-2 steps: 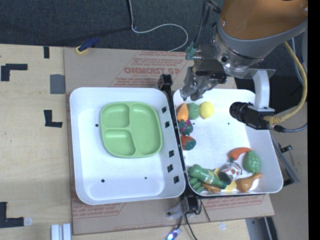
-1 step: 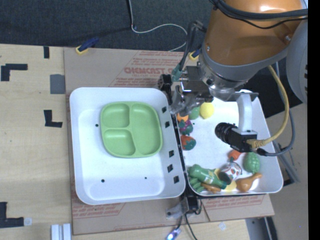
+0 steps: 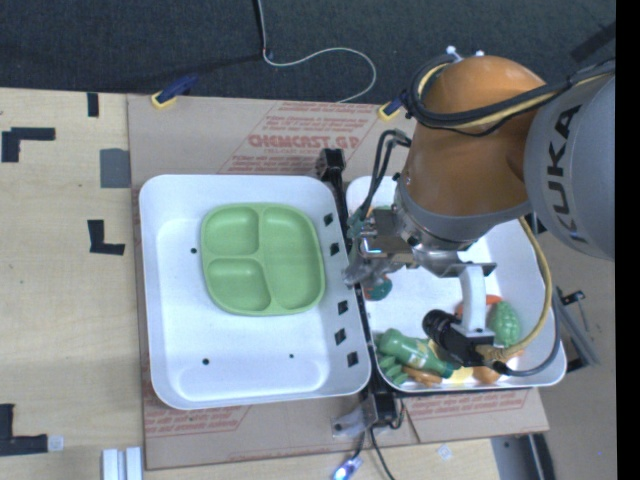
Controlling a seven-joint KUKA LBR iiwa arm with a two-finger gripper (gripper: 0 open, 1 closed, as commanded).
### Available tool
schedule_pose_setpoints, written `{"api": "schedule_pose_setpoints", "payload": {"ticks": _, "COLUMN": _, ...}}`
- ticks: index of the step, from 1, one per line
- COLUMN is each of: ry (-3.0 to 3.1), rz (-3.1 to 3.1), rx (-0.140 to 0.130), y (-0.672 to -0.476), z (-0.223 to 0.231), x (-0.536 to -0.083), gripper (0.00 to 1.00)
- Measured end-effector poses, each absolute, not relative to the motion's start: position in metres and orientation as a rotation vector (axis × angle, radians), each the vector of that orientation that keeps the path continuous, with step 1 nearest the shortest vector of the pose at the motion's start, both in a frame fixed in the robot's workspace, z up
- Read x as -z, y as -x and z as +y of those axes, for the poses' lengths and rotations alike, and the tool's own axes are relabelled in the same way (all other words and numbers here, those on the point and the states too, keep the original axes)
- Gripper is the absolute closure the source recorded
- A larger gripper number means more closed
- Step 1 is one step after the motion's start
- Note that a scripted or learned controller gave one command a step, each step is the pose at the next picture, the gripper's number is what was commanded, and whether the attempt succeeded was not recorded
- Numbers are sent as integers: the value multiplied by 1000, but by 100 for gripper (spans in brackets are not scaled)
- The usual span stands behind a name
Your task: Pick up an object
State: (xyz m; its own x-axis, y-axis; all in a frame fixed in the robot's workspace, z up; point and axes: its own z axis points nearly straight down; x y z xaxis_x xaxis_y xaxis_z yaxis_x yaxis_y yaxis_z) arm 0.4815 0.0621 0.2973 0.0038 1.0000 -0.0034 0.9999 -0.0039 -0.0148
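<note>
Hovering low over the right bin (image 3: 535, 268), your hand (image 3: 375, 268) sits near its left wall; whether it's apart or together, you cannot tell. Toys (image 3: 425, 356) lie piled along the near edge, so you'll need to reach toward them.

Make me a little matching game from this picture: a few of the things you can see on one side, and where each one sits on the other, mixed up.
Things:
1. green divided plate
2. heap of small toys
3. robot arm
4. loose white cable

Places:
A. on the dark floor beyond the bench
B. in the left bin
C. above the right bin
D. at the near end of the right bin

Pairs: 1-B, 2-D, 3-C, 4-A
</note>
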Motion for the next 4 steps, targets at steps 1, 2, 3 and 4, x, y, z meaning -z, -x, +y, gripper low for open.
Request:
{"api": "schedule_pose_setpoints", "payload": {"ticks": 1, "ry": 2233, "rz": -2229, "rx": 22, "y": -485, "z": 19, "x": -485, "gripper": 100}}
{"api": "schedule_pose_setpoints", "payload": {"ticks": 2, "ry": 2213, "rz": -2232, "rx": 5, "y": -484, "z": 85, "x": -517, "gripper": 100}}
{"api": "schedule_pose_setpoints", "payload": {"ticks": 3, "ry": 2217, "rz": -2225, "rx": -2, "y": -484, "z": 82, "x": -525, "gripper": 100}}
{"api": "schedule_pose_setpoints", "payload": {"ticks": 4, "ry": 2216, "rz": -2226, "rx": -4, "y": -484, "z": 82, "x": -535, "gripper": 100}}
